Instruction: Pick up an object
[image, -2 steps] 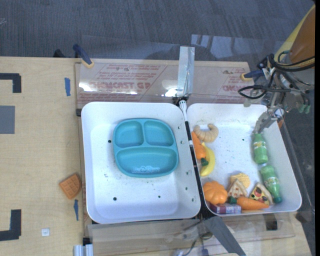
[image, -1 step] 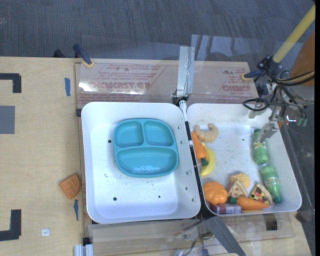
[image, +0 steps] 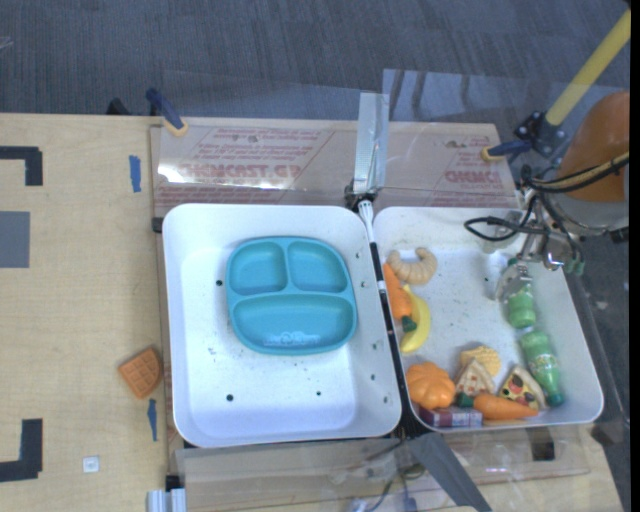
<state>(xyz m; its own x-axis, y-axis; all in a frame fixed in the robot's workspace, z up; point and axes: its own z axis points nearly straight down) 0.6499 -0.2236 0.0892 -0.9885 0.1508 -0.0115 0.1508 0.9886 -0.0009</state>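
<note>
camera view has the gripper (image: 512, 272) low in the right bin (image: 585, 345), whether parted or closed i cannot tell. a green bottle (image: 521, 307) lies just under it, a second green bottle (image: 541, 365) nearer the front. red lettering on the clear panel (image: 245, 155) behind is blurred, unreadable.

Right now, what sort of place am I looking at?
Probably a robot lab's test bench: two white bins, one holding toy food such as a croissant, the other a blue divided plate, and taped plywood.
</note>
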